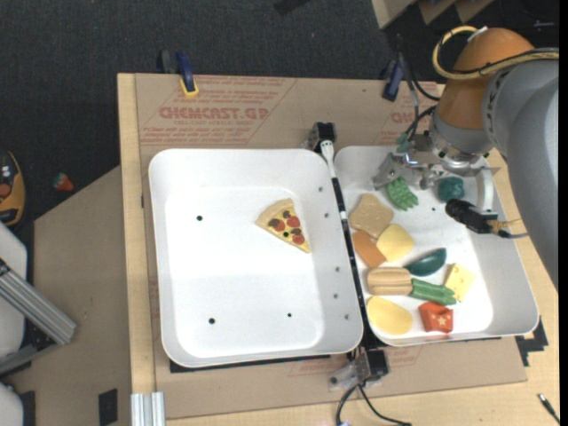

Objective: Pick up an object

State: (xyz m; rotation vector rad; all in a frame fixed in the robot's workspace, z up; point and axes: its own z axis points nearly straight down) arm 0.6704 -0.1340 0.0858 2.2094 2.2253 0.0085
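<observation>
Over the far end of the right bin (510,322), my gripper (401,177) hangs just above a green toy (403,193); whether my fingers are spread or closed, I cannot tell. More toy foods crowd that bin's near half. A pizza slice (286,224) lies alone in the left bin (177,264).

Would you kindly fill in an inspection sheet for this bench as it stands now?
Surface: cardboard sheet under two white bins, left bin and right bin.
Job's things: pizza slice alone in left bin; toy foods heaped in right bin, among them bread, red pepper, green toy.
Clutter: nothing seen.
Grippers: gripper low over right bin's far end, beside green toy; grasp unclear.
Cables: yellow cable looped at wrist; wires at near edge.
Surroundings: blue clamps on far edge; dark carpet.
</observation>
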